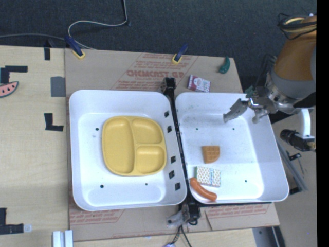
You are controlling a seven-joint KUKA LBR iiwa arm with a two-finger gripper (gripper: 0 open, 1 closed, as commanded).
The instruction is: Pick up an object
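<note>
The gripper [245, 111] hangs over the upper part of the right bin [267, 158], and the white floor directly below and to its left lies bare up to the central divider [174, 138]. Lower down from it, a brown cracker [210, 153] sits alone with open floor all round. Farther below, crowding the bin's near-left corner, a patterned packet [208, 176] touches a sausage [203, 190]. Beyond the divider, a yellow divided plate [134, 144] takes up the middle of the left bin [87, 138].

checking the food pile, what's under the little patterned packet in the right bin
The patterned packet lies partly over a small white plate, with a sausage beside it on that plate. Anything beneath the packet itself is covered.
</note>
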